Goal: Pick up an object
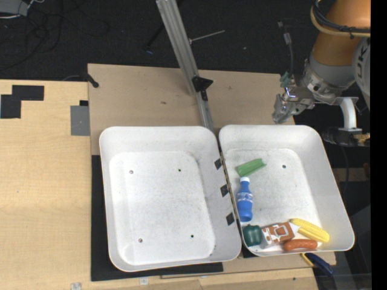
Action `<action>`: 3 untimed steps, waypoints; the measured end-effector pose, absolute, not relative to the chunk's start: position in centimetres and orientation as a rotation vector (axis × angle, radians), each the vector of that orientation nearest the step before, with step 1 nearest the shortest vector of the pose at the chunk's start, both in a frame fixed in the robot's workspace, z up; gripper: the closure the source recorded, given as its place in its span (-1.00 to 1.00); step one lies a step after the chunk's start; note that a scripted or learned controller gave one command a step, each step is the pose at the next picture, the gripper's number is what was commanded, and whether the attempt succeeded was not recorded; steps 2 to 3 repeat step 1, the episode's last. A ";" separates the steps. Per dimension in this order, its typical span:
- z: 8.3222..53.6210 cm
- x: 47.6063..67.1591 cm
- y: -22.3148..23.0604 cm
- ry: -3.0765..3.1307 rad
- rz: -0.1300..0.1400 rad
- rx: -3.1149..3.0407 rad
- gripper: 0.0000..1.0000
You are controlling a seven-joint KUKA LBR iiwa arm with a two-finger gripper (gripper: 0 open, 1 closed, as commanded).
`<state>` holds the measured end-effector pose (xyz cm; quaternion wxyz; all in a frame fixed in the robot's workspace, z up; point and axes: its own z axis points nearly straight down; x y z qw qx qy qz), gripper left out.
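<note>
Loads of open floor is left in the right bin (314, 147): the back and right side can be reached from above with nothing in the way. The clutter is packed along the divider and front rim: a green block (250, 167), a blue bottle (244, 200), a dark green piece (252, 235), an orange-and-white packet (277, 232), a yellow corn cob (310, 229), and what's probably a red sausage (299, 244). A slanted metal rail (183, 56) is planted behind the bins.

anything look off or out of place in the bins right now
Nothing looks spilled or damaged. The objects all lie in the right bin: a green block, a blue bottle on its side by the divider, and a yellow corn cob crowded with other items into the near corner.
</note>
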<state>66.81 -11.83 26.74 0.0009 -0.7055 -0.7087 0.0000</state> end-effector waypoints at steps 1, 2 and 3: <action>26.7 67.0 -7.2 -2.223 0.001 -2.215 1.00; 26.7 67.0 -7.2 -2.223 0.001 -2.215 1.00; 26.7 67.0 -7.2 -2.223 0.001 -2.215 1.00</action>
